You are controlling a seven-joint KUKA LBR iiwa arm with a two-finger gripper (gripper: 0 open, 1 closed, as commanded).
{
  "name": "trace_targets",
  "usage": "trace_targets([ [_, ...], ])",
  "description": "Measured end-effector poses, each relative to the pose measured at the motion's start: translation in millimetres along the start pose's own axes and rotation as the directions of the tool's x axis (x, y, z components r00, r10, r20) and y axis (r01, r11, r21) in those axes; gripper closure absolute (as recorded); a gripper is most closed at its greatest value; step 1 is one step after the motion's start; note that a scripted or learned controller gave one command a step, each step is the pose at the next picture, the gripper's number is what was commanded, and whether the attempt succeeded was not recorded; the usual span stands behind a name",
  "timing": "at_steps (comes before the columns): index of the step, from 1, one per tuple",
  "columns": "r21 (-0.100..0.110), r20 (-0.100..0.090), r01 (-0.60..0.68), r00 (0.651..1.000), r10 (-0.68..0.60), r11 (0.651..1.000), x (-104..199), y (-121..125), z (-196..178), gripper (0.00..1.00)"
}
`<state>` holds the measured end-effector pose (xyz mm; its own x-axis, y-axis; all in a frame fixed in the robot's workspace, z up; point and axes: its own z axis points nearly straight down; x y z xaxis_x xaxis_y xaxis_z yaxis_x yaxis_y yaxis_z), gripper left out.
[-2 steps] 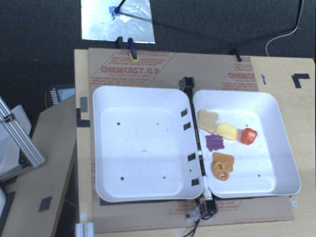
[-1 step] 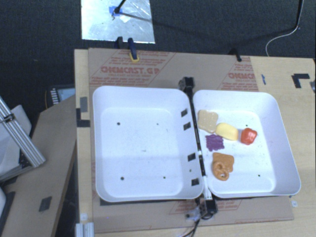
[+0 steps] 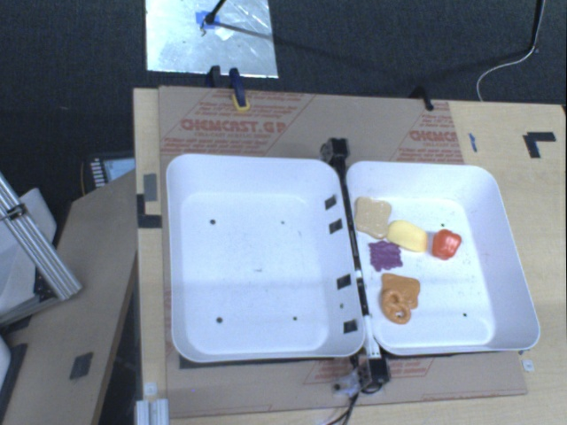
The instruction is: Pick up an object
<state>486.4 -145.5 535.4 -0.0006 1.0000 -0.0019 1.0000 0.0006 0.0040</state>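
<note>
My claw: can't tell. Right bin point(image 3: 496, 237) holds 5 items: bread slice point(image 3: 373, 216), lemon point(image 3: 407, 235), tomato point(image 3: 446, 243), purple grapes point(image 3: 384, 255), pretzel point(image 3: 398, 297). Left bin point(image 3: 257, 255) alongside, on cardboard point(image 3: 266, 122).

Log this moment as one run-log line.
right bin: bread slice, yellow piece, red piece, purple piece, pretzel | nothing lifted

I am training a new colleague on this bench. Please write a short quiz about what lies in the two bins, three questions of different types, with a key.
1. True or false: all the objects lie in the right bin.
2. Which object lies nearest the divider between the bins? A) red object B) beige slice C) yellow object
3. Fill in: the brown pretzel-shaped object lies just below the ____ object.

Key: 1 true; 2 B; 3 purple.
</note>
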Motion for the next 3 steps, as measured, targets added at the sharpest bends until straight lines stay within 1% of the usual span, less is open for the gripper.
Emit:
trace_targets([
  [1,0.0,0.0,-0.001,1.0,0.001,1.0,-25,0,0,1.0],
  [3,0.0,0.001,0.0,1.0,0.0,1.0,-62,0,0,1.0],
])
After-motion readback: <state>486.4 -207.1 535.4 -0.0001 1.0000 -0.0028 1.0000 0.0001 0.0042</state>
